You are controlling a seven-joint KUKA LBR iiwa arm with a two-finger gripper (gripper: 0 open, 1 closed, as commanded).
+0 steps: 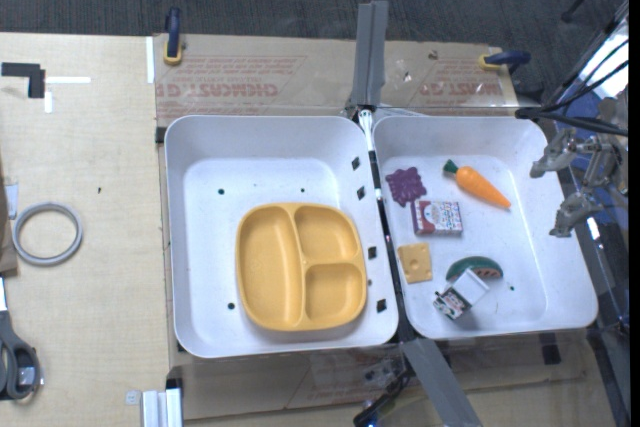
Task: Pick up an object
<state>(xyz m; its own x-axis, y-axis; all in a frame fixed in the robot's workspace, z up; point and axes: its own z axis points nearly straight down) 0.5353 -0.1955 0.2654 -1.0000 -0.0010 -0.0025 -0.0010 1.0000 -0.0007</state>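
The gripper [572, 190] sits at the right edge of the scene, over the right rim of the right bin [560, 260], and its metal parts blur into the rig behind it. Whether it is open or closed cannot be told from here, and nothing can be seen held in it.

All the candidates for picking lie in the right bin. A toy carrot [478, 183] lies toward the far side. A purple bunch of grapes [405, 184] sits at the far left of that bin, close to the divider. A small red and white box [439, 217] lies just right of and nearer than the grapes. A yellow cheese slice [416, 262] lies nearer still. A watermelon slice [474, 268] and a small grey and white block [459, 297] touch or nearly touch near the bin's near side.

The left bin [200, 215] holds a yellow divided plate [300, 266].

The main risks come from crowding and flatness. The watermelon slice and the block are so close that a descent on one would probably nudge the other or pinch both. The cheese slice and the grapes look thin and could slide out of a closing grip. The grapes and cheese also lie near the divider, where the gripper could strike the wall. The carrot stands well apart from the rest and looks the safest choice, though its tapered shape may roll or slip if it is caught off centre.
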